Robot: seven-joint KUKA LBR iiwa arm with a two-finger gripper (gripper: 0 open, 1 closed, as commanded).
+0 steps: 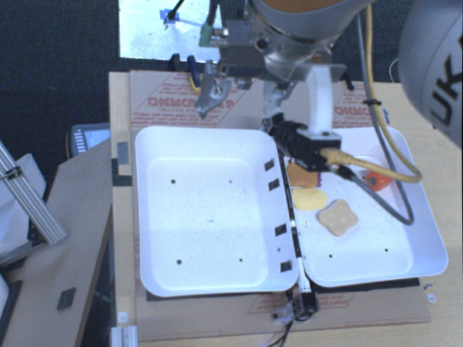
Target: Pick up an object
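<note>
While, in the camera view, the gripper (240, 101) hung near the far rim of the left-hand bin (142, 194) w/ jaws spread wide & nothing btwn them, the tan toast-like piece (338, 217) lay flat in the right-hand bin (425, 255), prob. light, stiff & thin, best pinched across its edges.

Printed cardboard (168, 104) underlies the left bin (210, 226) and right bin (387, 248).

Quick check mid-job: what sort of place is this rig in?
Probably a robotics lab bench: two white bins on a cardboard sheet, a grey robot arm overhead.
</note>
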